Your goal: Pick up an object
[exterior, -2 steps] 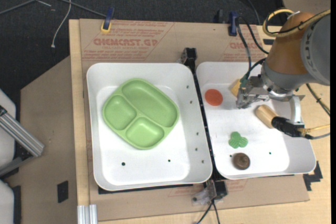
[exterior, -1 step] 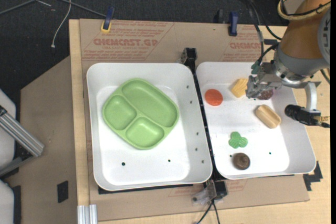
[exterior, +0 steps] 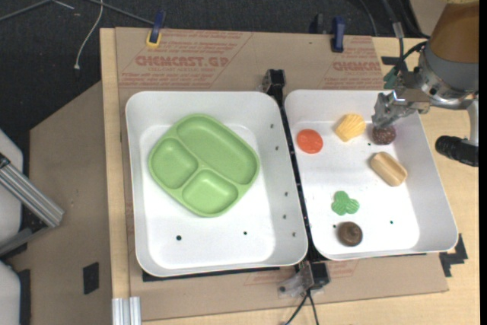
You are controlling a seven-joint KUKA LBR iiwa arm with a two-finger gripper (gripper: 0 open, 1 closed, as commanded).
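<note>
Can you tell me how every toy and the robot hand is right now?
green divided plate: flat in the left bin, nothing on it
orange disc: lying in the right bin
yellow piece: lying loose beside the disc
dark reddish piece: right under the gripper
tan piece: lying on its side
green piece: lying loose
brown round piece: near the front rim

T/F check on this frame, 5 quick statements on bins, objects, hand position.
1. The green divided plate lies in the left bin. True.
2. The hand is over the left bin. False: it is over the right bin, at the dark red object.
3. The orange disc sits in the right bin. True.
4. The green clover-shaped piece rests on the plate. False: it lies in the right bin.
5. The brown round object is near that bin's front edge. True.
</note>
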